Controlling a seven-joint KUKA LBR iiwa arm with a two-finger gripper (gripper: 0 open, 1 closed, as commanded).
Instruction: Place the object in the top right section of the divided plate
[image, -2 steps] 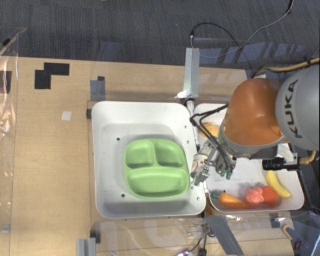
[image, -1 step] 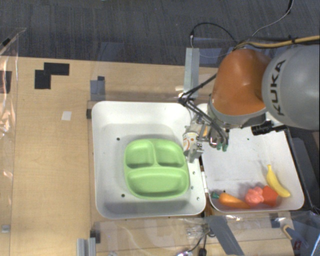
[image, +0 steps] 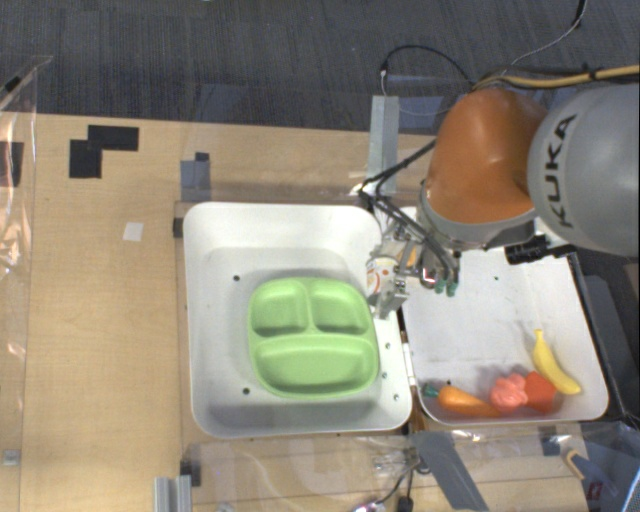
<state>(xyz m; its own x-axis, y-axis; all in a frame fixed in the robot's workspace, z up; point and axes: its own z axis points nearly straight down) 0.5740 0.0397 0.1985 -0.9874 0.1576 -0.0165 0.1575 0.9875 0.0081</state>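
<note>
Hanging over the seam between the two bins, the claw (image: 388, 285) sits beside the green divided plate (image: 312, 336) in the left bin (image: 215, 300). Whether it grips anything, I cannot tell. A banana (image: 553, 363), carrot (image: 463, 400) and red toys (image: 522, 392) lie along the right bin's (image: 480, 310) front edge.

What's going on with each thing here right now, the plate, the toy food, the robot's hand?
Plate: flat in the left bin, all three sections bare.
Banana: lying in the right bin, near its right wall.
Carrot: lying along the right bin's front edge.
Pink and red toys: touching, beside the carrot.
Hand: over the seam between the bins, near the plate's top right section; its grip is too cluttered to read.
</note>
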